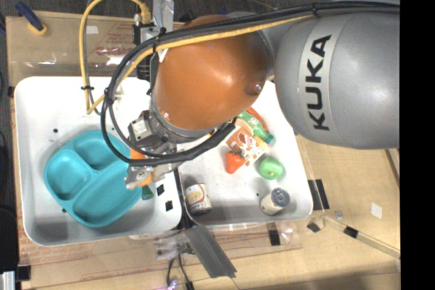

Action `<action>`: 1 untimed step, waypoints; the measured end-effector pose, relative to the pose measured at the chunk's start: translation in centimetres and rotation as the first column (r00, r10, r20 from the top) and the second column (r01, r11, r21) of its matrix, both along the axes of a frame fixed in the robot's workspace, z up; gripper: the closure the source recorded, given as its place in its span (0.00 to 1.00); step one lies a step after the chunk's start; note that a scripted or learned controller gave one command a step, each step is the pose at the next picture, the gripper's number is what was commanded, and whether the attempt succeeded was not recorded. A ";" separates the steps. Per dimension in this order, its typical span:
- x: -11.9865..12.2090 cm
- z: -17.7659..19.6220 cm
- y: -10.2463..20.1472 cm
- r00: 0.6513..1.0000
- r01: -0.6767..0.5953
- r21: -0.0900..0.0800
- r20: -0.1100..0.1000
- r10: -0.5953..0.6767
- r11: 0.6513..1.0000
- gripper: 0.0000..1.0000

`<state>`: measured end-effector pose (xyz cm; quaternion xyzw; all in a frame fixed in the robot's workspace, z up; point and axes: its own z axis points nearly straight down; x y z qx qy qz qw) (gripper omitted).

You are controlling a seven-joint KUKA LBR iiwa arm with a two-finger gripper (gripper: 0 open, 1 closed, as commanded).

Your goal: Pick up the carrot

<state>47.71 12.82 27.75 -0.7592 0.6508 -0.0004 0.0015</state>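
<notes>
the teal divided plate (85,180) in the left bin (30,119) is the landmark here. the gripper (139,176) sits at the plate's right edge, low over it, with the arm's orange band (204,81) and grey body (340,71) coming in from the far side of the plate. an orange bit shows right at the gripper tip, just beside the plate's right rim; that looks like the carrot (138,154), but it is small and mostly hidden by the wrist, so not certain. can't tell if the pincer is clenched, released, or grasping anything.

progress, as a judgement: the approach looks done, the gripper is down at the carrot's spot. a grasp is not confirmed and the lift is left to do.

well right of the plate, in the right bin (299,173): a small can (196,197) nearest the plate, a printed snack pouch (248,142), a red strawberry-like piece (234,161), a green round fruit (270,167), and a small grey-lidded jar (274,200) farthest off.

writing: "kuka" in black letters on the grey arm body. can and pouch labels have print but too small to read. a yellow cable (87,30) loops above the plate.
</notes>
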 end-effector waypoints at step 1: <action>3.0 -4.2 -4.3 0.998 0.063 -0.002 -0.006 -0.063 0.998 1.00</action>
